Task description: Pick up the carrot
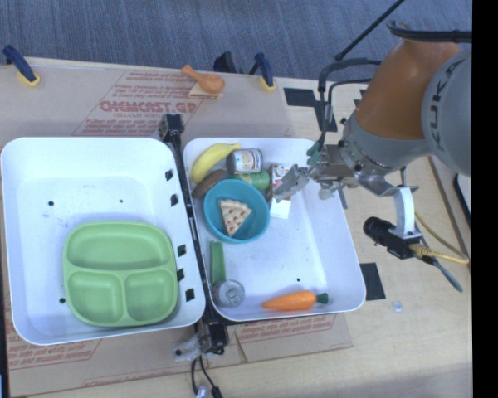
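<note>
Looking down on the counter (398, 338), we see two white bins side by side. Our carrot (292, 302) lies flat along the near edge of the right bin (336, 251), its green top pointing right toward the near right corner. Just left of it a small can (229, 293) lies in the near left corner, and a green stick-like item (217, 261) lies along the left wall above the can. Farther back, a blue bowl (236, 211) holds a wedge of toast (234, 215); a banana (212, 159) and a tin (248, 161) sit behind the bowl near the far wall. Our end effector (292, 181) hangs over the far part of the right bin, just right of the bowl and well apart from the carrot; we cannot tell whether it is apart or together, and we see nothing held in it. The grey arm (432, 81) with its orange band reaches in from the right. In the left bin (33, 164) a green divided plate (120, 272) rests toward the near side. Beyond the bins, a wooden spoon (204, 79) lies on a cardboard sheet (133, 106).
</note>
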